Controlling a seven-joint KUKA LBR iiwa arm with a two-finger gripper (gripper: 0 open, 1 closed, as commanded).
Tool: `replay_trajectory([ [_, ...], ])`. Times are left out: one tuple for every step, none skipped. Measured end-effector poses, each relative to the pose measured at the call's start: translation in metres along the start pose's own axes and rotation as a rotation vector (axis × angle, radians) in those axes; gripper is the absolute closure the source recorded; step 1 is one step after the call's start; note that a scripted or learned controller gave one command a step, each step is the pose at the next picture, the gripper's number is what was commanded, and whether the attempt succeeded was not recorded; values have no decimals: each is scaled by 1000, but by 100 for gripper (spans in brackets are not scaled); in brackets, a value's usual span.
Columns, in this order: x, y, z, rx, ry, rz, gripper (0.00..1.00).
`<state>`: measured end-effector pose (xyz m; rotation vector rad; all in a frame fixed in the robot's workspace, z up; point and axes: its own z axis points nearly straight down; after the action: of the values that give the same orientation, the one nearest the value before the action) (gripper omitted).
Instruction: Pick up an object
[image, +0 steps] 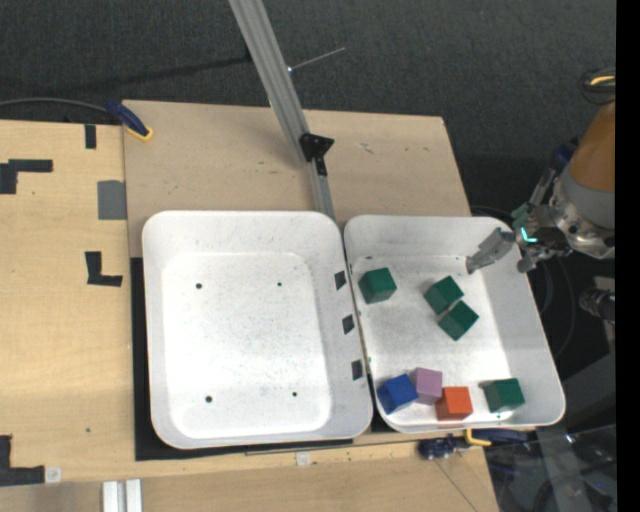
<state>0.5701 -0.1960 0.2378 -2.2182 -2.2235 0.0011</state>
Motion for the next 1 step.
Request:
replay_trajectory([
  [-1,1,64,6,1,1,0],
])
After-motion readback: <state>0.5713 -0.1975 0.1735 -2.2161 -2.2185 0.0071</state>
